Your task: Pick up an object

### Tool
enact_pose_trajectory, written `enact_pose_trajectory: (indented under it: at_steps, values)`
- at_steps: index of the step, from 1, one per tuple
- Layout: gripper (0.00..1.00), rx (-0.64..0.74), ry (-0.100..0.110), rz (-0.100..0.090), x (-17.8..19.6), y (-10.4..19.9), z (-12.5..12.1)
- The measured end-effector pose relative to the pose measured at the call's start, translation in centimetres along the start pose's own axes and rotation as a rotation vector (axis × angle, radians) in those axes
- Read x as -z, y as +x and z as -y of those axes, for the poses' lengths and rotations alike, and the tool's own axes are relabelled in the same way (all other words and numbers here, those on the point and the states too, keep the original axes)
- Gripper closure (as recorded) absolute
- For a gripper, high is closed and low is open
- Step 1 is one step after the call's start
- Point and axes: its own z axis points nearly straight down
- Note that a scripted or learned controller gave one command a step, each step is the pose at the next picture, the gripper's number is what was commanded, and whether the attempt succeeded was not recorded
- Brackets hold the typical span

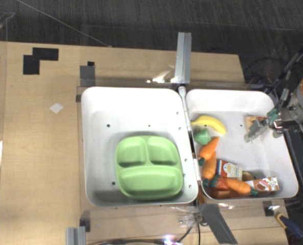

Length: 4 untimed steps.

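My gripper [254, 129] hangs over the right bin [228, 103], fingers slightly parted, holding nothing I can see. Nearest target is the banana [210, 123] by the divider; I'd centre above it, then descend straight.

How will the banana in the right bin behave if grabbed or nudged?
The banana looks like smooth, curved toy plastic, so probably stiff and light, and possibly slippery. It lies flat near the divider, touching a green item; a push would likely pivot it rather than roll it.
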Motion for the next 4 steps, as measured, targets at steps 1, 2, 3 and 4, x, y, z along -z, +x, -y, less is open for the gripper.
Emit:
enact_pose_trajectory:
  at_steps: [1, 2, 3, 4]
  values:
    - [0.0, 0.023, 0.003, -0.001, -10.0, 4.8, -2.0]
    - [0.0, 0.033, 0.002, -0.001, -17.2, 2.6, -7.6]
    - [0.0, 0.04, -0.008, 0.001, -19.5, 2.2, -8.0]
    - [0.0, 0.364, -0.002, 0.001, -10.0, 2.8, -18.1]
